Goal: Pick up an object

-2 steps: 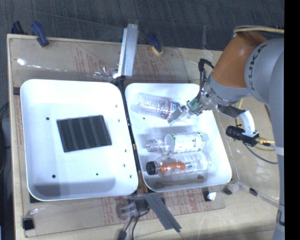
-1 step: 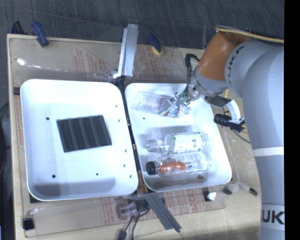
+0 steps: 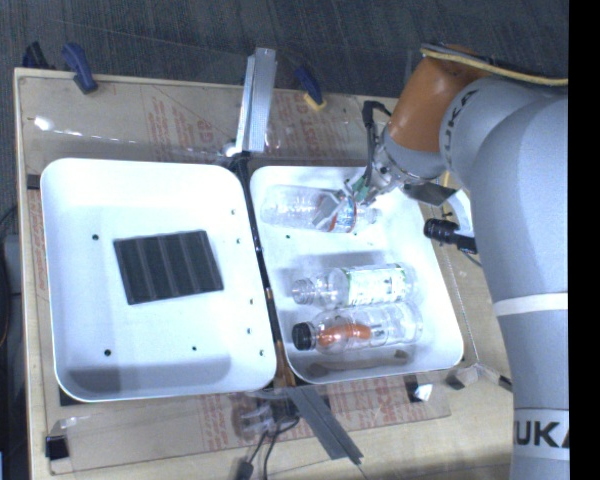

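Arm reaching into the right bin over a clear bottle

Nearest the camera, at the front of the shallow white right-hand bin [image 3: 440, 343], a clear plastic bottle with a black cap and an orange patch inside [image 3: 355, 332] is lying on its side, cap pointing towards the divider between the bins. Just behind it, almost touching, a clear plastic bottle with a pale green label [image 3: 352, 286] is lying on its side the same way. To the left, the shallow white left-hand bin [image 3: 80, 268] is holding a flat dark grey ribbed rectangular mat [image 3: 168, 266], sitting slightly askew near its middle. Farther back in the right-hand bin, a crumpled clear plastic bottle [image 3: 298, 208] is lying on its side near the rear wall. The two-finger gripper [image 3: 355, 205] is hanging right at this bottle's right end, appearing to touch or overlap it; its tips are blurring into the clear plastic and some small coloured bits, so how far the jaws are parted, and whether anything is between them, cannot be told. Behind and above, the grey arm with the orange band [image 3: 430, 103] is coming in from the right, its large grey body covering the bin's right edge
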`<state>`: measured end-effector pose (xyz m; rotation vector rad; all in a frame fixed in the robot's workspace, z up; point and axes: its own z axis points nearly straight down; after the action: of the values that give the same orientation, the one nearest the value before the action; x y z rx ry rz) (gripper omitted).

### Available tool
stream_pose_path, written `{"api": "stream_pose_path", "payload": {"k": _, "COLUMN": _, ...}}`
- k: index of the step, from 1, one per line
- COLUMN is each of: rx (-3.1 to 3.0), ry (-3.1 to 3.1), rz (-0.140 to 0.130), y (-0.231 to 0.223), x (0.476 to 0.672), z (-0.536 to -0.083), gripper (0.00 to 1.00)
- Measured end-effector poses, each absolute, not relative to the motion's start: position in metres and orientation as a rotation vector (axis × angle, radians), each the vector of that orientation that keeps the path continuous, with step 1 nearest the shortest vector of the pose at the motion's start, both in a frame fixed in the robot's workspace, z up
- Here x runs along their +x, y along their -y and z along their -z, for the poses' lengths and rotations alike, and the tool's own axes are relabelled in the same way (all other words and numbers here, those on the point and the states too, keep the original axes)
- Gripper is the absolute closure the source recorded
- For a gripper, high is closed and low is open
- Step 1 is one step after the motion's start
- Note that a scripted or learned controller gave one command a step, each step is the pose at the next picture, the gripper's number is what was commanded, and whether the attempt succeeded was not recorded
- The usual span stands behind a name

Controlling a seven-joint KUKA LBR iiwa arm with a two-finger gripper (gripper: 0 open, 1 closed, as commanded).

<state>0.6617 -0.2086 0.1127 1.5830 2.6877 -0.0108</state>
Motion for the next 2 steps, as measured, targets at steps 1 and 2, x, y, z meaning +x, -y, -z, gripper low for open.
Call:
{"api": "stream_pose_path", "payload": {"k": 1, "rx": 1.491, "ry": -2.721, "rz": -0.008, "y": 0.213, "x": 0.644, "z": -0.111, "gripper": 0.0}}
{"api": "stream_pose_path", "payload": {"k": 2, "rx": 1.482, "ry": -2.722, "rz": -0.007, "y": 0.213, "x": 0.646, "z": -0.126, "gripper": 1.0}}
